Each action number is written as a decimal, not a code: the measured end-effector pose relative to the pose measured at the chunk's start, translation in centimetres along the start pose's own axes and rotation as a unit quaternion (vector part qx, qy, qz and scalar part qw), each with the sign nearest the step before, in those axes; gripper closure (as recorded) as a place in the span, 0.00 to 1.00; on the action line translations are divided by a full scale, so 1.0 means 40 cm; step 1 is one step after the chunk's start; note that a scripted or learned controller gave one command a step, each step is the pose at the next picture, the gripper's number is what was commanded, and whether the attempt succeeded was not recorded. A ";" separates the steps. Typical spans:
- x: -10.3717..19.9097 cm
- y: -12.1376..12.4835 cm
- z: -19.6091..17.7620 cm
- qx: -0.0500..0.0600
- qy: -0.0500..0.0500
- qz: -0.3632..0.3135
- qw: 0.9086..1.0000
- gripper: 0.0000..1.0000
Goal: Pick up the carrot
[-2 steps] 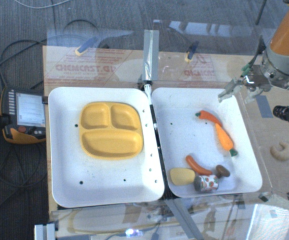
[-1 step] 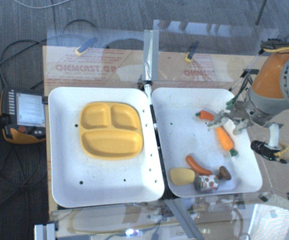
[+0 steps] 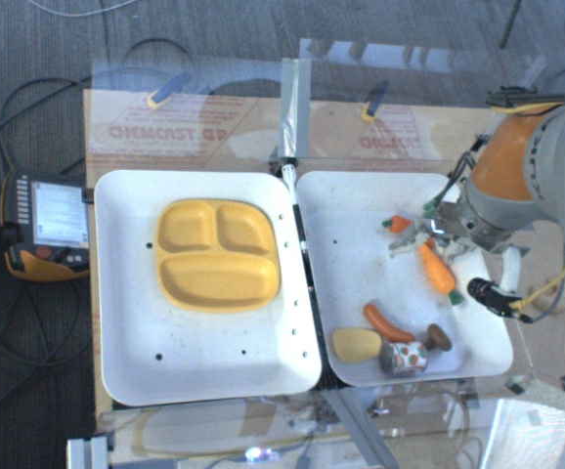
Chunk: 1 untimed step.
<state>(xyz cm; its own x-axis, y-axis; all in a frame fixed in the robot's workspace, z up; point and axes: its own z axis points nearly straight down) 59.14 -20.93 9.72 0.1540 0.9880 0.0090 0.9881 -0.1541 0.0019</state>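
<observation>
The carrot (image 3: 438,269) lies in the right bin (image 3: 361,203), near that bin's right wall, tilted with its green end pointing toward the lower right. The pincer (image 3: 429,234) sits low in the same bin, just beside the carrot's upper end; its fingers appear spread around that end, but contact with the carrot cannot be confirmed. A small orange piece with a green tip (image 3: 397,225) lies just left of the pincer. Below the carrot, along the bin's front wall, lie an orange-red sausage-shaped item (image 3: 388,322), a pale yellow item (image 3: 357,344), a small can (image 3: 404,358) and a brown item (image 3: 439,337). The left bin (image 3: 126,360) holds a yellow divided tray (image 3: 218,254). Both bins rest on the tabletop (image 3: 204,135).
</observation>
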 end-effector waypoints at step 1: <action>-0.002 -0.002 -0.018 0.002 -0.002 -0.001 1.000 1.00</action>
<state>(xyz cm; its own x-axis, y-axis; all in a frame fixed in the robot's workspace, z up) 59.05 -21.00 10.44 0.1529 0.9882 0.0052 0.9882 -0.1529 -0.0012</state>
